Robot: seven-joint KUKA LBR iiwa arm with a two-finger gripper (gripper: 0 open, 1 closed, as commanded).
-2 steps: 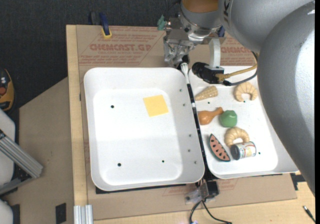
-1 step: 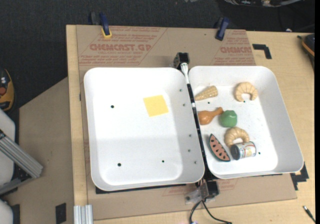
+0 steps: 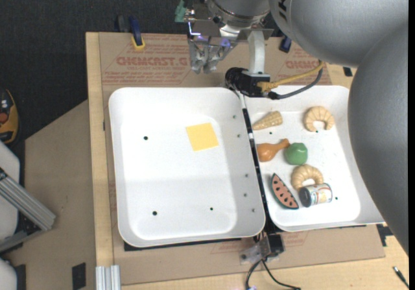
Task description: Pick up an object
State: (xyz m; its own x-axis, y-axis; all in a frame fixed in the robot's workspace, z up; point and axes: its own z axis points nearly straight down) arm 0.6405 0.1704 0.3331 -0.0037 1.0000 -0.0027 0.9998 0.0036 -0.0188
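your gripper hangs above the bench behind the left bin, grip unclear; cheese slice lies alone there, easiest pick.

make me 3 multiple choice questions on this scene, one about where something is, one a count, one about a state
1. Where does the yellow square lie?
A. in the left bin
B. in the right bin
C. on the cardboard

2. How many croissants are in the right bin?
A. one
B. two
C. four

3. How does the gripper stand to the bins?
A. down in the right bin among the food
B. resting on the yellow square
C. over the cardboard beyond the bins' far edge

Key:
1. A, the square sits alone on the left bin floor.
2. B, one croissant lies near the far wall, another croissant beside the can.
3. C, the gripper sits above the printed cardboard, apart from every object.
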